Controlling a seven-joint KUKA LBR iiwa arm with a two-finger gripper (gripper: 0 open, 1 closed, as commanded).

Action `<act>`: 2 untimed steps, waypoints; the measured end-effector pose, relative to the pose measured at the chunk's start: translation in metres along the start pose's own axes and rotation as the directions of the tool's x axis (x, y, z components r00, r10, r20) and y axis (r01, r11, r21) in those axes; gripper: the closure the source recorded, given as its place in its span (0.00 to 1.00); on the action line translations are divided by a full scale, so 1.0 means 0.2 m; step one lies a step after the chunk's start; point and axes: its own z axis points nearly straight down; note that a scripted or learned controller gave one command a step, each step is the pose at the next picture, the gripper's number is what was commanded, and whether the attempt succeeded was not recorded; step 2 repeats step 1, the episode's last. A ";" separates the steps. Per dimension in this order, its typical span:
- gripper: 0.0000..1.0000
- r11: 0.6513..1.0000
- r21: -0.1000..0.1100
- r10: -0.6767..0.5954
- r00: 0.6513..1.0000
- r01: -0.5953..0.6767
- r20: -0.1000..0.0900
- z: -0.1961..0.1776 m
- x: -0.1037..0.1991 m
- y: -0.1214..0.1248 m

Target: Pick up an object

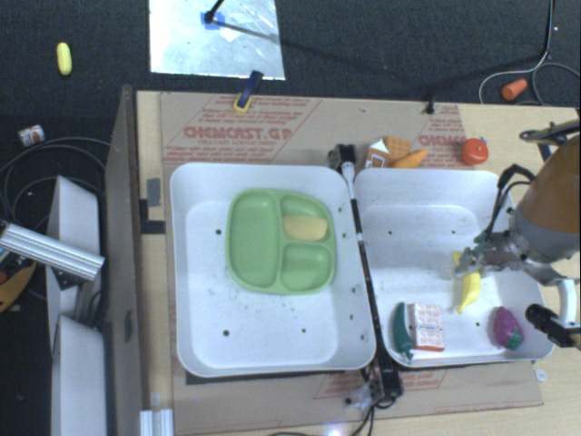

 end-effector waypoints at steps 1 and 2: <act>1.00 1.000 -0.008 -0.013 1.000 0.012 -0.004 -0.44 0.44 0.11; 1.00 1.000 -0.008 -0.013 1.000 0.012 -0.004 -0.44 0.44 0.11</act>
